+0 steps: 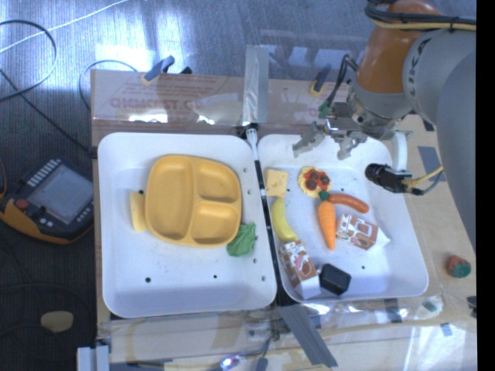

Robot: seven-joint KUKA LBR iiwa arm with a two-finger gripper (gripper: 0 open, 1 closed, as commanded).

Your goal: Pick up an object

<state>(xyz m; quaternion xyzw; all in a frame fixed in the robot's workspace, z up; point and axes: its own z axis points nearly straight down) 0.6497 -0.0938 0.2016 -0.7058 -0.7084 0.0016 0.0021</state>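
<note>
**Robot arm hovering over a bin of toy food**

The fingers (331,139) are hanging spread apart, holding nothing, above the far edge of the right bin (402,280). Just below them a small pizza slice (314,181) is lying, and beyond it a carrot (327,222). The carrot is pointing its tip away from the fingers, long axis running near-to-far. It is looking light, stiff and smooth; gripping across its thick middle seems safest.

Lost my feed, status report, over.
Gripper open, above right bin's far edge, holding nothing. Carrot, banana, pizza slice untouched below. Nothing blocking.
</note>
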